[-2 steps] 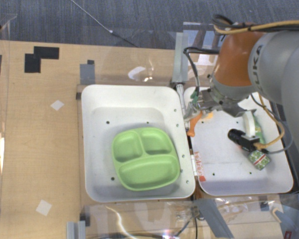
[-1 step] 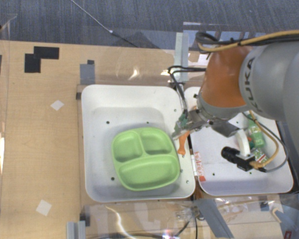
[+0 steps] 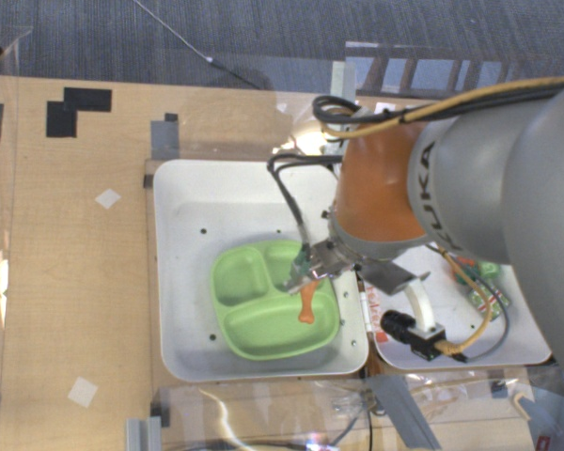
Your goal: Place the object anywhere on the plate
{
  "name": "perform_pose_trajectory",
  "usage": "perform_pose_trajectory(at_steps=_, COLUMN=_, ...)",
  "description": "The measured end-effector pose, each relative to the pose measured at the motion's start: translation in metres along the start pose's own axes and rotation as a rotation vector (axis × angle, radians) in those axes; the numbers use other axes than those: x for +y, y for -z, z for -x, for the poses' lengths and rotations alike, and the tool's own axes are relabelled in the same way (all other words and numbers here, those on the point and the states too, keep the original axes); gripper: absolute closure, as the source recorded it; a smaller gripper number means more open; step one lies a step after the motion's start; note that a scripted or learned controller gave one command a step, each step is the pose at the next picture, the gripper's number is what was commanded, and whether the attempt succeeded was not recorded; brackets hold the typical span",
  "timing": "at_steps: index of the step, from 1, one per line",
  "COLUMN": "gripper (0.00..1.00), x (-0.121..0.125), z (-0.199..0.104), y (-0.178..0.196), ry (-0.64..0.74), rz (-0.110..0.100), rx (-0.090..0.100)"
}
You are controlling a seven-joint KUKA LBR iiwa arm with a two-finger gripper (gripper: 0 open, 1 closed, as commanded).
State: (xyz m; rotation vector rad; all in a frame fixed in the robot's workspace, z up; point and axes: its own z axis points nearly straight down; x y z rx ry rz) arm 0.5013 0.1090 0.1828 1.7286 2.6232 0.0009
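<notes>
While the tool (image 3: 307, 272) hangs over the green divided plate (image 3: 263, 341) in the left white bin (image 3: 183, 252), a small orange object (image 3: 306, 304) is seen just below it, pointing down toward the plate's large lower compartment. Its upper end appears to be pinched between the tips of the tool, so the tool is judged to be clamped on the orange object, though the contact is small and partly hidden by the wrist. From the plate's centre, the object lies at about three o'clock, close to the right rim.

Several risks can be judged from here. Because the object is held so near the rim at three o'clock, it could be dropped onto the rim and tipped out into the bin. If it is released from a height, a bounce or roll off the shallow plate could follow. A thin grip on one end could also let it swing or slip early. The cable (image 3: 287, 191) looping at twelve o'clock of the tool might be snagged during descent.
</notes>
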Motion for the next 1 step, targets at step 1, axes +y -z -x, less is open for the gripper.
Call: perform_pose_trajectory(at_steps=1, gripper=0.0, x=-0.0001, z=0.0007, y=0.0001, ry=-0.001, rz=0.0, rx=0.0)
